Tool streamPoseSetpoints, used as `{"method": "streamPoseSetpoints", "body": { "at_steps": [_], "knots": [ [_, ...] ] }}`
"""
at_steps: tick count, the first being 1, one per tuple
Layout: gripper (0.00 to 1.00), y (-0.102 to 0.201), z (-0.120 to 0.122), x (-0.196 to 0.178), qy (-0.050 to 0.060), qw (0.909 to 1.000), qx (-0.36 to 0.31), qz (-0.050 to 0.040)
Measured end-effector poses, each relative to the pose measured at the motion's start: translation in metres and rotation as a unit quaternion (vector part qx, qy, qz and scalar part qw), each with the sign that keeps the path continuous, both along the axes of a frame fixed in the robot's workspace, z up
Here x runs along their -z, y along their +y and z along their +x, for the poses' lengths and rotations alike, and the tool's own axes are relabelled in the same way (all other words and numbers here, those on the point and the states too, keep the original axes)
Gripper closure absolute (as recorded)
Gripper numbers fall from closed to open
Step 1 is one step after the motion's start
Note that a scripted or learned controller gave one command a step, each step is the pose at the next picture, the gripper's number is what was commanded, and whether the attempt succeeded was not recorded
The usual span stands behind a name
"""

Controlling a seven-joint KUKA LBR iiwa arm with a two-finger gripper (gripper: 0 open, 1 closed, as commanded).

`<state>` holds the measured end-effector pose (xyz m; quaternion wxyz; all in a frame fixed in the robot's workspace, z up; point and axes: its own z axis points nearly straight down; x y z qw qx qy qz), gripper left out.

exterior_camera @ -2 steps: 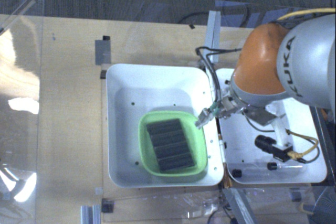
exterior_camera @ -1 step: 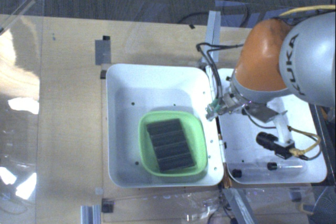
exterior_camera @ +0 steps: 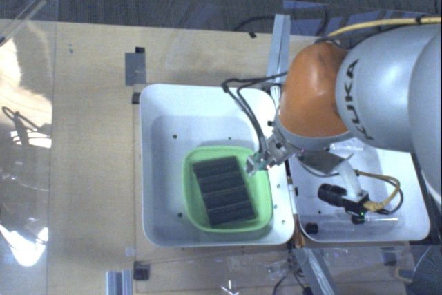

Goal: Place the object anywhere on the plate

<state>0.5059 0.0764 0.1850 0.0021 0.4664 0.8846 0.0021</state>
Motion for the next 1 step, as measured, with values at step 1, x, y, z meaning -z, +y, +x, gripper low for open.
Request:
{"method": "streamPoseSetpoints", "body": {
  "at_steps": [1],
  "knots": [
    [0.0,-0.0002,0.0,0.0,0.0,1.0,0.0,0.0001]
  ]
}}
